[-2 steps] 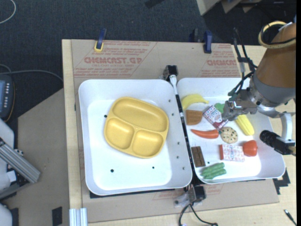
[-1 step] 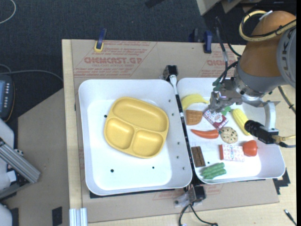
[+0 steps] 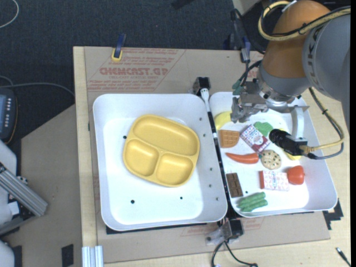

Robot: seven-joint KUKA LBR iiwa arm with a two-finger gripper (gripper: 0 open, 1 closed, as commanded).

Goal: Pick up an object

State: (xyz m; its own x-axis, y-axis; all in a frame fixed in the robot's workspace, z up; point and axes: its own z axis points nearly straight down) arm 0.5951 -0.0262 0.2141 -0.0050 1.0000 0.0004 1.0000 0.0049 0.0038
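I see the right bin [image 3: 328, 196] crowded with small play-food pieces, and the arm [image 3: 311, 43] hangs over its upper end. The gripper [image 3: 245, 109] sits low near the bin's top left corner, just above a yellow piece [image 3: 222, 119] and a tan waffle square [image 3: 228, 138]. I cannot tell from here whether it has closed on anything.

The pieces are small, bright and mostly flat. A red chili pepper [image 3: 243, 158] lies just below the waffle, its long axis running left to right with the thin tip toward the left. Beside it is a round speckled cookie [image 3: 271, 159]. A pink-and-white packet [image 3: 255, 137] lies tilted above the cookie, touching a green piece [image 3: 263, 128]. Lower down, a brown chocolate bar [image 3: 233, 184] lies lengthwise along the bin's left wall, pointing up and down in the view. A green bean pod [image 3: 252, 201] lies at the bottom, slanting up to the right. A white carton with red marks [image 3: 273, 181] and a red tomato [image 3: 296, 174] sit near the right side.

Open floor in this bin is mainly at the lower right corner. The left bin [image 3: 105, 149] holds a yellow divided tray [image 3: 161, 150], with bare white floor all around it. The two bins touch along their shared wall.
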